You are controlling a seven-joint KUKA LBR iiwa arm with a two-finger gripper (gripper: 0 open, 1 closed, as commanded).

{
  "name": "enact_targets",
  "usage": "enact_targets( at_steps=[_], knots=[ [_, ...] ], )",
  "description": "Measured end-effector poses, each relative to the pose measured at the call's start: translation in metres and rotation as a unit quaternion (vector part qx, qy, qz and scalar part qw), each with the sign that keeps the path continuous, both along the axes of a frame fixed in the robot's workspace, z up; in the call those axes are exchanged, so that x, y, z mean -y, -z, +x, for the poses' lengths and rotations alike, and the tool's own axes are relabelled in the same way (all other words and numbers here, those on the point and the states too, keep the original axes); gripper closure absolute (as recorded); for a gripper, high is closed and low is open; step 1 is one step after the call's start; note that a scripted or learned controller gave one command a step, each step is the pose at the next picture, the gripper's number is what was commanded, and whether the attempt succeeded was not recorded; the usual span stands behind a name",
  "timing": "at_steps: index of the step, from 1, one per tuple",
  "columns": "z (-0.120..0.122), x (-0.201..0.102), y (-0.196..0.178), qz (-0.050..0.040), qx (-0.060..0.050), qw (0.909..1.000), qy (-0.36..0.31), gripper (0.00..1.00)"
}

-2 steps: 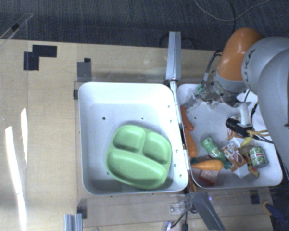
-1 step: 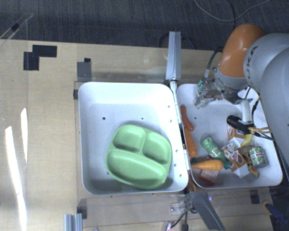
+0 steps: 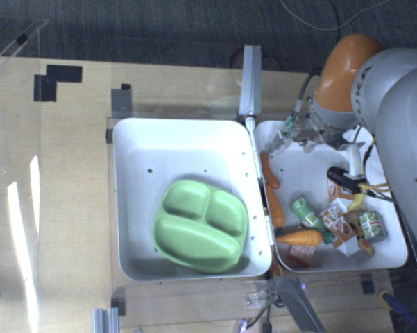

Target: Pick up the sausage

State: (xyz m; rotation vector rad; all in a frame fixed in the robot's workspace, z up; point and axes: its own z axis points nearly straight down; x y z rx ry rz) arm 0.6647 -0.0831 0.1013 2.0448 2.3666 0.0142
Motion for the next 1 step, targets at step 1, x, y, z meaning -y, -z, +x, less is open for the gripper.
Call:
enact_targets(
  at_steps=[1],
  knots=[
    [-0.0377, 0.003, 0.0127, 0.0006, -0.003, 1.0, -0.004, 0.0]
  ],
)
